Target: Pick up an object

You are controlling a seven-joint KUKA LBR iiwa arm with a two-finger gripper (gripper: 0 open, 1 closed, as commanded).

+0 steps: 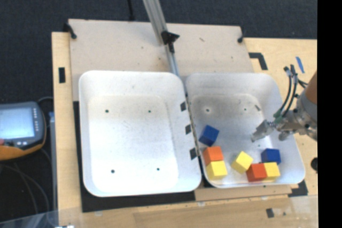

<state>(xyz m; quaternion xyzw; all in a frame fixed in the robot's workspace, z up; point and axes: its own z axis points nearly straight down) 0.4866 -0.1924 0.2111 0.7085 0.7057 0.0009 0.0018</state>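
Over the right bin (230, 88), near its right wall, the pincer (263, 132) hangs above bare white floor, with the blocks lying lower in the view along the bin's near edge. Any of them would serve as the object: a blue block (209, 135) sits alone by the left wall, an orange block (214, 154) touches a yellow block (217, 168) below it, a tilted yellow cube (243, 160) lies mid-bin, and a second blue block (271, 155) sits packed against an orange (257, 171) and a yellow one (272, 170) in the corner. That corner cluster is the likeliest trouble: a descent there could land on top of a block or wedge between neighbours and shove them instead of pinching one. Straight down from its present spot it would probably close on nothing. Whether the pincer is spread or pressed together I cannot tell, since the tip is small and blurred; nothing is visibly between its tips. The left bin (133, 131) and the worktop (61, 115) play no part
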